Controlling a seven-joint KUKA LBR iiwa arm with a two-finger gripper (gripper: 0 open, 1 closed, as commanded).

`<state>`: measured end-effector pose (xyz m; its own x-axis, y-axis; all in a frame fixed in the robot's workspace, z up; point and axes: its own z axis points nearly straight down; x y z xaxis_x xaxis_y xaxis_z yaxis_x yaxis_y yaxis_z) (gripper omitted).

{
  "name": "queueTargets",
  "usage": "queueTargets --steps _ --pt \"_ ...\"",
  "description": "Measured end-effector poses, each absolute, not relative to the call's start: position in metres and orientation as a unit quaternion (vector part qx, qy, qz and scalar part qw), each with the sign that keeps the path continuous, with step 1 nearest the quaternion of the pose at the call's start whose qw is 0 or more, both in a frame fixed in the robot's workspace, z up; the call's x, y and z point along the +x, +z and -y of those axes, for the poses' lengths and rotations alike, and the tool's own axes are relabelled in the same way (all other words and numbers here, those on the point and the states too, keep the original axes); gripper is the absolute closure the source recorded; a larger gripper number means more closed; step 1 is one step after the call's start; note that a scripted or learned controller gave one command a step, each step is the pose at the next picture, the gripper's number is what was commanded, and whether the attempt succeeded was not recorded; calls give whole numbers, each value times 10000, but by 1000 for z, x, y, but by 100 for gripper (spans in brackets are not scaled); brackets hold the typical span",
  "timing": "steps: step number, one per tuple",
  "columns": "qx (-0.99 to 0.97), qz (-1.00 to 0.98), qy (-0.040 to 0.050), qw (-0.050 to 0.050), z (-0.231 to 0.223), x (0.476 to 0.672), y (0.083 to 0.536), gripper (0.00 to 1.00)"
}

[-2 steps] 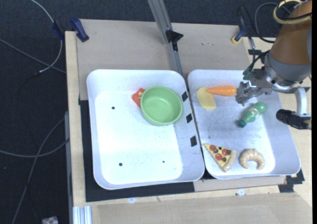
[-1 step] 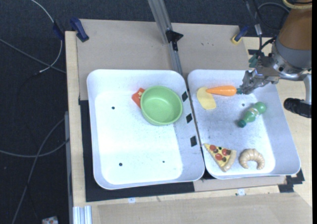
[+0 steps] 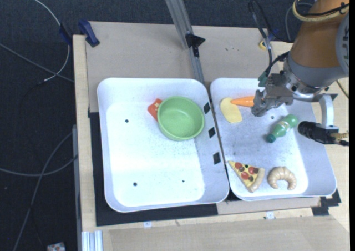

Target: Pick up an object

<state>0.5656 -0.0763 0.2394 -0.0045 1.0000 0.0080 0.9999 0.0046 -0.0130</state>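
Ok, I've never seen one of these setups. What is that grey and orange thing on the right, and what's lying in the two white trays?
That is a robot arm, filmed from one fixed camera above the bench. Its gripper hangs over the right bin, beside an orange carrot and a yellow piece. That bin also holds a green bottle, a pizza slice and a croissant. The left bin holds a green bowl with something red behind it. Whether anything is gripped is unclear.

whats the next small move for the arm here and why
Probably a short descent onto the orange toy carrot. The two-finger gripper hangs at the carrot's right end in the right white bin, with the yellow toy piece just left of it, so a straight drop seems safest.
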Motion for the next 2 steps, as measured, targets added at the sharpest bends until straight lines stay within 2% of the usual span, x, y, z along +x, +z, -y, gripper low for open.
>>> queueTargets --steps 1,2 --pt "-7050 7092 25 75 20 564 240 100" --pt "-7051 7090 37 81 -41 546 245 100"
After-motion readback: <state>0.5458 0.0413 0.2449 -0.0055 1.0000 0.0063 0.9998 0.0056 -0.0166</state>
